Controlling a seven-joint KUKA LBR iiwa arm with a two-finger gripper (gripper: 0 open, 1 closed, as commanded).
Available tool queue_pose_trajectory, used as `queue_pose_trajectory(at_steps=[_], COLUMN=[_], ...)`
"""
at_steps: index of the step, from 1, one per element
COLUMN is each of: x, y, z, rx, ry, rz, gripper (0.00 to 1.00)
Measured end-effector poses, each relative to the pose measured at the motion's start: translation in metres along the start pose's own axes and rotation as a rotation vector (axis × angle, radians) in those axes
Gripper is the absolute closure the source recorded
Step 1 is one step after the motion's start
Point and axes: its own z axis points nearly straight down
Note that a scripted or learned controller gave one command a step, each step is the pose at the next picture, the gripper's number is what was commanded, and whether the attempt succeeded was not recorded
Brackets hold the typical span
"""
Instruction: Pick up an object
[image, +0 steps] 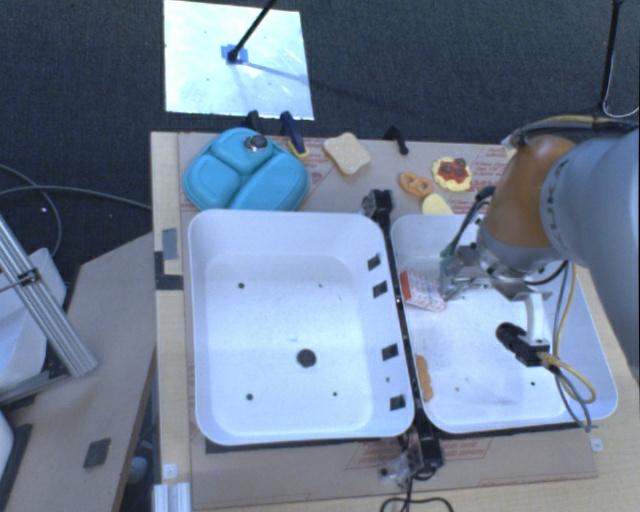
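The arm reaches in from three o'clock and the hand (447, 283) is down inside the right bin (560, 395), low over its upper-left part. Whether it is clenched or released I cannot tell from this slant; the wrist covers that.

Just beside the hand, at its nine o'clock, lies a small flat packet (421, 291), white with red print, close against the bin's left wall. That looks like the target, so I judge this to be the reach-and-close step, with nothing lifted yet.

The next move calls for a centred closing on the packet and a straight lift. It is thin and lies flat on smooth plastic, so it may slide away or stay down.

At six o'clock from it rests a little orange piece (424, 378), slim and rounded. The left bin (215, 400) is glossy white, with a dark round disc (306, 357) on its floor.

Along the bench (510, 470) at twelve o'clock sit a blue moulded tray (246, 172), a toast-shaped toy (347, 153), a pretzel (414, 184) and a small pizza toy (452, 172).
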Motion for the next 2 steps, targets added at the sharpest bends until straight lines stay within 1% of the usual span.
queue_pose_trajectory(at_steps=[1, 2], x=[0.005, 0.089], y=[-0.103, -0.113], z=[-0.003, -0.105], rx=[0.001, 0.003], ry=[0.015, 0.021], rz=[0.005, -0.009], gripper=[1.00, 1.00])
